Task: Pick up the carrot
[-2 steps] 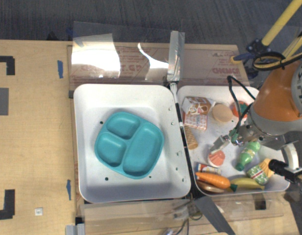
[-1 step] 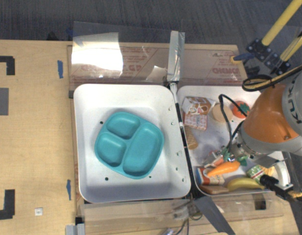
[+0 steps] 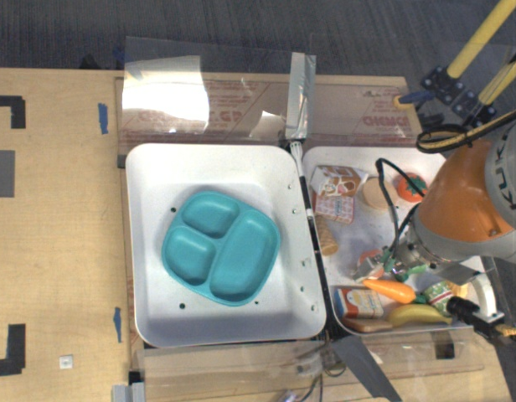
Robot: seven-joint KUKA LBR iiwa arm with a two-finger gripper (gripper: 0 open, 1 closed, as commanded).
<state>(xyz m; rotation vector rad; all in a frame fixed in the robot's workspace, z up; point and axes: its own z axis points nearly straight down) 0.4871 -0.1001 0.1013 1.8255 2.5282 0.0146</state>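
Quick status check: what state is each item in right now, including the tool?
Carrot: lying flat in the right bin, near its front edge, not lifted.
Banana: lying just in front of the carrot.
Teal plate: upright in the left bin, nothing in its three compartments.
Snack packet: lying flat at the right bin's back.
Tool: low over the right bin, just behind the carrot; grip unclear.

The arm (image 3: pixel 463 199) hides much of the right bin (image 3: pixel 352 159) and the pincer's fingertips.
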